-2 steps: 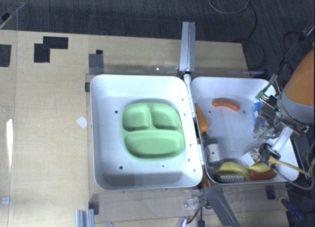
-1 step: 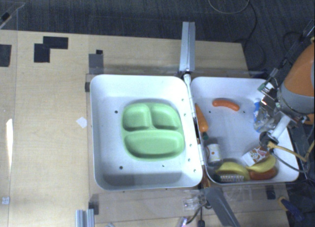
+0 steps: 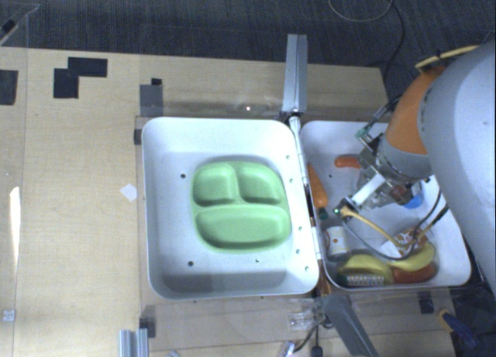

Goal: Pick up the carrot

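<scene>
Carrot (image 3: 316, 187) lies slim, orange, along bin (image 3: 333, 140) wall.

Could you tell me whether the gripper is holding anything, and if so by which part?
It cannot be told. The gripper sits over the right bin, while the carrot lies apart by that bin's left wall.

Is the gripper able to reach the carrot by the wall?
Probably yes: nothing covers the carrot, but it hugs the right bin's left wall, so room is tight.
</scene>
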You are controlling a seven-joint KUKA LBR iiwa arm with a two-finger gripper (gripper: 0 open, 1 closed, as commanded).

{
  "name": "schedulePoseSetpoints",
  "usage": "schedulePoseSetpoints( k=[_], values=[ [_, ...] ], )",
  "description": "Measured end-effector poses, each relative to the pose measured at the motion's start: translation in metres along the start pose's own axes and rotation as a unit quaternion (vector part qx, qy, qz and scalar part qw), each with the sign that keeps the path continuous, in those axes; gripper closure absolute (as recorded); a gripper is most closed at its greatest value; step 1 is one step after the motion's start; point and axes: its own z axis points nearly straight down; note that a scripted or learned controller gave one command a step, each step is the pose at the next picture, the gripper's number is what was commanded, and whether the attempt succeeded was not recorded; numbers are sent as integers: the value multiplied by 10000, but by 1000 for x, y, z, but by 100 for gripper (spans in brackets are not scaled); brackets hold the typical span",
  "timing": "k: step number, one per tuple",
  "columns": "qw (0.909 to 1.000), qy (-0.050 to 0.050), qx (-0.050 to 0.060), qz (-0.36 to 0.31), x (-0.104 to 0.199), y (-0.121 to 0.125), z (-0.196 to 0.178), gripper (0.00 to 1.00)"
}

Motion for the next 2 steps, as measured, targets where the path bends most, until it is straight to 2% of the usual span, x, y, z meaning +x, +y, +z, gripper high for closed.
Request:
schedulePoseSetpoints(
  k=[1,2],
  values=[
    [9813,16,-19,1923,-22,-12,-105,100],
    [9762,0,2,2169,-6,-3,17,100]
  ],
)
